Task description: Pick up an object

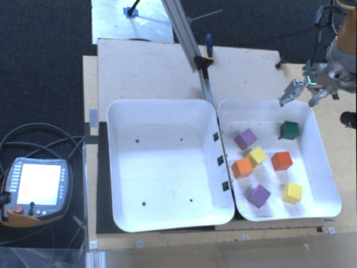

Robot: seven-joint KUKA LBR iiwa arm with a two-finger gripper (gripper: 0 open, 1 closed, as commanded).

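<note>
Fingers of the gripper stand spread apart with nothing between them, hanging at the upper right of the frame over the far rim of the right bin. One finger shows as a pale grey prong angling down to the left, the other sits further right near the bin's corner. Above them the wrist carries a small green light, and the orange band of the arm runs out at the right edge.

Seven blocks lie in the right bin. A dark green cube sits nearest the gripper, just below it in the frame and apart from the rest. A purple cube lies toward the bin's upper left. Below it a yellow cube touches an orange cube. A red-orange cube rests to the right of that pair. Nearer the lower rim sit a second purple cube and a second yellow cube, side by side but apart.

At centre, the left bin shows a few small dark dots on its floor. A metal pole slants down from the top of the frame to the seam between the bins. At lower left, a teach pendant lies with its pale screen up.
</note>
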